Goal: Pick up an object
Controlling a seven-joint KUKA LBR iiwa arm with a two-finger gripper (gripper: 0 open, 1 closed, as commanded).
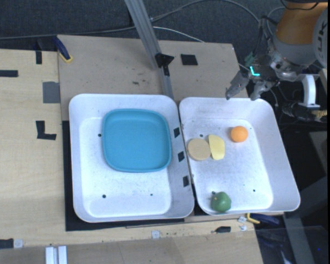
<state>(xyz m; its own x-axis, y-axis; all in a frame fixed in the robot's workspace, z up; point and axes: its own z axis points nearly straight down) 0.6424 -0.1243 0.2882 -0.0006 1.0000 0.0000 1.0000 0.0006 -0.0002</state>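
Above the far rim of the right bin (pixel 264 106), the gripper (pixel 243 90) hangs at the end of the grey arm (pixel 297 32), its two dark fingers spread apart with nothing between them. It sits over the bin's back edge, well apart from everything on the bin floor. In that bin, an orange ball (pixel 239 134) lies nearest the gripper, in the far half, with bare white floor on all sides. Toward the left wall, a round tan disc (pixel 198 149) and a pale yellow piece (pixel 217 147) lie touching each other. A green round fruit (pixel 221 202), glossy with a darker top, rests close to the near rim, apart from the others; the floor between it and the yellow piece is bare, as is the right side of the bin. The left bin (pixel 88 202) holds a blue square plate (pixel 136 139) with rounded corners, lying flat toward the far side, with open floor in front of it.
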